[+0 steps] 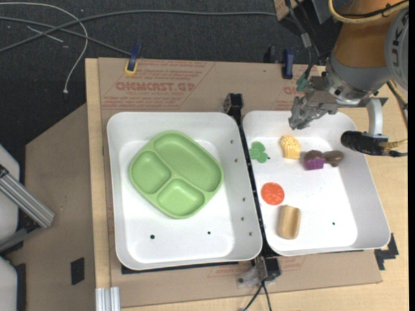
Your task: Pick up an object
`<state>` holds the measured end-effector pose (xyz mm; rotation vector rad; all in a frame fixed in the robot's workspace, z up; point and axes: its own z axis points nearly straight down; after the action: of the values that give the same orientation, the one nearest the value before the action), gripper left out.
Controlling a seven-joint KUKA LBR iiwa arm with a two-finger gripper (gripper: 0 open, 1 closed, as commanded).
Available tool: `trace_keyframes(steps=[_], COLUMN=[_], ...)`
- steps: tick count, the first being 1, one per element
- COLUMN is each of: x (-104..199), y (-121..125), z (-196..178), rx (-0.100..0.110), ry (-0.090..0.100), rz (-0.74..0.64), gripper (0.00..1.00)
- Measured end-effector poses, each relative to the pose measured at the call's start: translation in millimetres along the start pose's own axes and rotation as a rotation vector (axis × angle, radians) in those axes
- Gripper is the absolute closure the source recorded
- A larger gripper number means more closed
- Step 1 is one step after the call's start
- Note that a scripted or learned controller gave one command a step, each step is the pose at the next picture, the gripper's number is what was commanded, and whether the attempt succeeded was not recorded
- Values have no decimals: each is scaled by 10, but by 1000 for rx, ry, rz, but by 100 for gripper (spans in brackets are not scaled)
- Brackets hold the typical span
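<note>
Yellow toy corn lies below the jaws, whose state is unclear.

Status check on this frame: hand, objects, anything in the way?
Hand above right bin's far edge, nothing visibly held. Nearest: yellow piece, just below it. Purple piece beside that; no obstruction.

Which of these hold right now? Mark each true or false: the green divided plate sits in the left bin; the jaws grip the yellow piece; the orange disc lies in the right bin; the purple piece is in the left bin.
1. The green divided plate sits in the left bin. True.
2. The jaws grip the yellow piece. False: it lies on the bin floor, below the gripper.
3. The orange disc lies in the right bin. True.
4. The purple piece is in the left bin. False: it lies in the right bin.
</note>
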<state>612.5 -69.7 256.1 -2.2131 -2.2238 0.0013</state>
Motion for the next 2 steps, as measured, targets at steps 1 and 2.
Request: trace_keyframes(steps=[1, 2], x=[431, 869], y=[-142, -370], z=[120, 196], rx=[0, 1], ry=[0, 0], rz=[0, 1], gripper=[100, 100])
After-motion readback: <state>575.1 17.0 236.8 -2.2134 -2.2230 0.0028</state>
